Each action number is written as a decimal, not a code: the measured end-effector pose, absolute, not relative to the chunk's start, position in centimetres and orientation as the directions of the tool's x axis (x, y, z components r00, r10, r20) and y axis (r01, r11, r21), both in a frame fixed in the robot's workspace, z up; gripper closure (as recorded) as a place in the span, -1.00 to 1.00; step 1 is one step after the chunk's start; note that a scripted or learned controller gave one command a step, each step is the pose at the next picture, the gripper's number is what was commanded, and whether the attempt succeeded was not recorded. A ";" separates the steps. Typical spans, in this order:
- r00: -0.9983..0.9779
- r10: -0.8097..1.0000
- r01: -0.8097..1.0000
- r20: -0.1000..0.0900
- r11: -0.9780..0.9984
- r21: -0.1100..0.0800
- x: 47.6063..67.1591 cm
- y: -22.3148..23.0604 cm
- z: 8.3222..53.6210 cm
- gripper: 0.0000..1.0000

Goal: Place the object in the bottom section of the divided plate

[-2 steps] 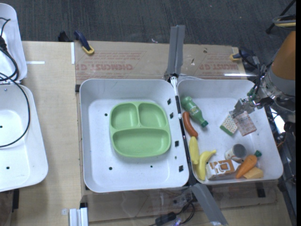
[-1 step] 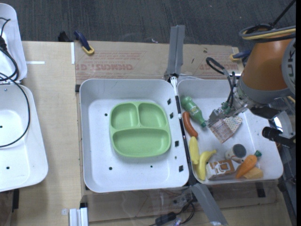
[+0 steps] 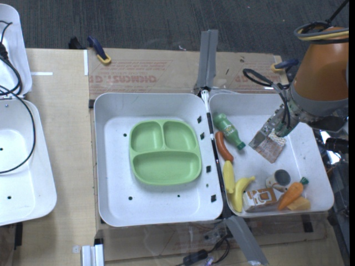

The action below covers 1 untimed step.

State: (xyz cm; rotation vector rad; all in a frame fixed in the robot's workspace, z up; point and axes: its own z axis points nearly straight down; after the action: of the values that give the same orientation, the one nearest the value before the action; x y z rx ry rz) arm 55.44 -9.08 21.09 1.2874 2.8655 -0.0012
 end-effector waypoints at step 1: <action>-0.767 0.642 0.642 0.002 0.767 -0.002 51.8 -3.3 19.0 1.00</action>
State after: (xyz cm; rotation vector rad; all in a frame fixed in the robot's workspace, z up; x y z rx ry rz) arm 51.78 -3.32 19.00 1.0738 2.9551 -0.0017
